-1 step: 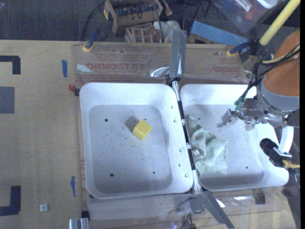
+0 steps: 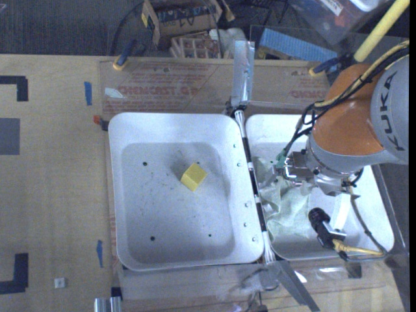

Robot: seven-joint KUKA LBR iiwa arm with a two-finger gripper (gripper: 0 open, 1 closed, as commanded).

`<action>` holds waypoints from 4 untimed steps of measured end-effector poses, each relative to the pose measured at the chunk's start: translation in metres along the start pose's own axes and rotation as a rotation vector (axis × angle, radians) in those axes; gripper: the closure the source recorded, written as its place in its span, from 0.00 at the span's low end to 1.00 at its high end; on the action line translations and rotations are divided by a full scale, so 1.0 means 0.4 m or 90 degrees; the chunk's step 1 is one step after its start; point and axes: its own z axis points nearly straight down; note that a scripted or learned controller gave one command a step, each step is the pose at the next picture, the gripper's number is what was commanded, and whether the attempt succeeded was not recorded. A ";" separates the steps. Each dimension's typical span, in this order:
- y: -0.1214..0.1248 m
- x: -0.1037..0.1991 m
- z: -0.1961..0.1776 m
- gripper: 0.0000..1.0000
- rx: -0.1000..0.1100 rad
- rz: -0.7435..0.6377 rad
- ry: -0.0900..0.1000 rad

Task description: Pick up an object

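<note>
A small yellow block (image 2: 194, 176), cube-like with a paler top face, lies alone near the middle of the left bin (image 2: 130, 135). The arm (image 2: 364, 119) hangs over the right bin (image 2: 263, 132), above pale crumpled material (image 2: 286, 210).

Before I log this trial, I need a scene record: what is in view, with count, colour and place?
Bins: 2, white, side by side on the bench, left, right.
Block: 1, yellow, middle of the left bin.
Crumpled cloth or plastic: 1, pale greenish white, right bin, near the divider.
Tape strips: 2, blue, on the bench left of the bins.
Arm: 1, grey with orange band, over the right bin.
Gripper: 1, over the right bin.
</note>
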 end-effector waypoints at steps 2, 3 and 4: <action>-0.041 0.382 0.106 0.00 -0.002 0.006 -0.001; -0.074 0.595 0.287 0.00 -0.007 0.056 0.002; -0.074 0.605 0.286 0.00 -0.008 0.421 0.007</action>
